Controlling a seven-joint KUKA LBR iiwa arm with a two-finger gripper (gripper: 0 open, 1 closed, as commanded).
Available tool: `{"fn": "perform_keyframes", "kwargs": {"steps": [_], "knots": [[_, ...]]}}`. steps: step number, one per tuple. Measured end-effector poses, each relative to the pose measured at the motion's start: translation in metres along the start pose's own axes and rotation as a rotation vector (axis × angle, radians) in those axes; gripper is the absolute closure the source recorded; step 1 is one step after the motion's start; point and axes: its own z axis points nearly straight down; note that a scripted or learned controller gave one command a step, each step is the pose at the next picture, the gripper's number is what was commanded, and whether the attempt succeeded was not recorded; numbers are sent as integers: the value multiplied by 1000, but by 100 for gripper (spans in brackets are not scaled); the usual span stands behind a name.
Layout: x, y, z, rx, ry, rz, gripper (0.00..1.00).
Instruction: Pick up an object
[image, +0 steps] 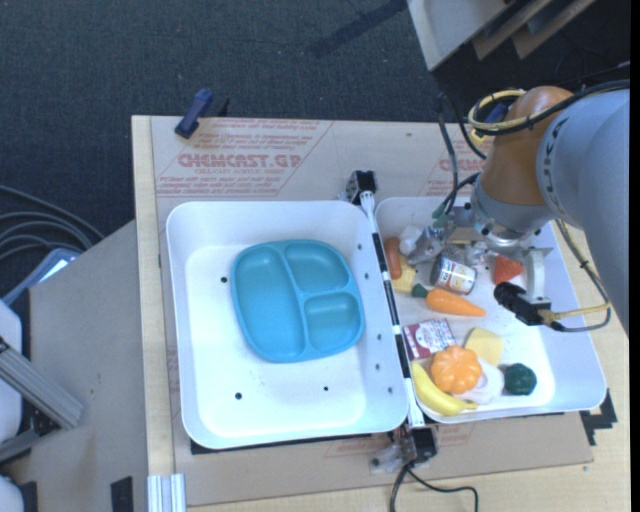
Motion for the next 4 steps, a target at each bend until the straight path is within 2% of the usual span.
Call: {"fn": "perform_keyframes", "kwargs": {"steps": [1,2,3,4], "knots": [[1,1,-10,-2,1,-1,100],[1,0,-10,-1,1,-1,0],[1,1,-20,-4,1,-1,100],[1,1,-20,-3,1,-1,0]]}}
